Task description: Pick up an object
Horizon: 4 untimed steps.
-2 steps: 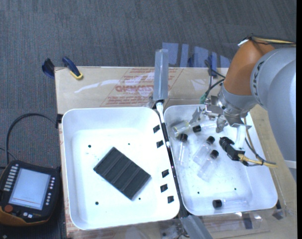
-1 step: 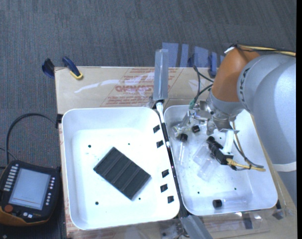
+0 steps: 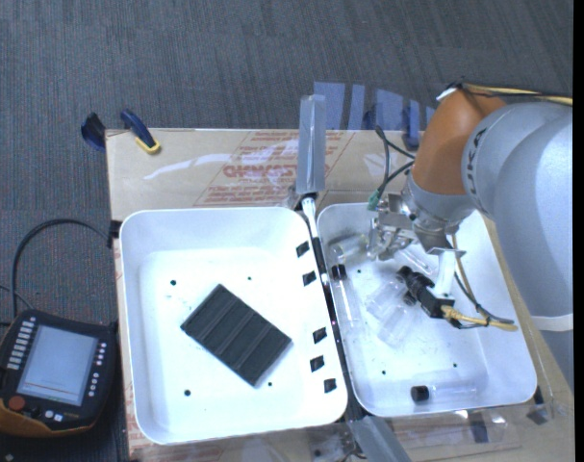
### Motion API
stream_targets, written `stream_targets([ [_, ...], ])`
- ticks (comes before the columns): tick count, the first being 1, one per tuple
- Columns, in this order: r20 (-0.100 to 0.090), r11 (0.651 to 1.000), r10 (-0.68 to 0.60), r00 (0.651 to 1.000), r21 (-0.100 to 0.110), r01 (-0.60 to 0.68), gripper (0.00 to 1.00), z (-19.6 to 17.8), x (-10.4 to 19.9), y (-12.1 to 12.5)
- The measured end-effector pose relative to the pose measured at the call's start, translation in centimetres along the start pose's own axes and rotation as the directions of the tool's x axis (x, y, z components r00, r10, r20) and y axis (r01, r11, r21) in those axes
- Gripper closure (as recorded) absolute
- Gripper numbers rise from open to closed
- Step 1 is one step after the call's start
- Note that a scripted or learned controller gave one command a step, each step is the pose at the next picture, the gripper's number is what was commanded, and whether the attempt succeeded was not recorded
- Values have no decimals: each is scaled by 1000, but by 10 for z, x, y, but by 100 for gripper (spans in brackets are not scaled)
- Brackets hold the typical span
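Observation:
A dark grey ribbed slab lies flat and turned at an angle in the middle of the left bin. In the right bin, several clear plastic pieces lie near the centre. A small clear tube with a black cap rests by the front wall. My gripper reaches down into the upper middle of the right bin, just above the clear pieces, with cables and a black part hanging around it. Nothing can be made out held in it.
A divider with black clips runs between the two bins. A cardboard sheet lies behind them, with a blue clamp at its left corner. A teach pendant sits left of the bench. The grey arm covers the right bin's upper right.

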<state>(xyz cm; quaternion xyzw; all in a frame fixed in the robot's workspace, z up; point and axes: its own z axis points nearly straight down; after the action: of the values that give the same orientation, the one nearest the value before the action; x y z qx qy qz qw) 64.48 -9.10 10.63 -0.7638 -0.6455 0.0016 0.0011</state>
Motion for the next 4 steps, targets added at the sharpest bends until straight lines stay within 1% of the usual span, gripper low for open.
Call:
stream_targets([
  [1,11,1000,6,1000,8,-6,0,0,-8,-2],
  [2,3,1000,3,1000,6,-3,100,-9,-3,-1],
  [3,3,1000,3,1000,6,-3,0,-8,-3,-1],
  [4,0,1000,4,1000,0,-4,0,20,4,-30],
])
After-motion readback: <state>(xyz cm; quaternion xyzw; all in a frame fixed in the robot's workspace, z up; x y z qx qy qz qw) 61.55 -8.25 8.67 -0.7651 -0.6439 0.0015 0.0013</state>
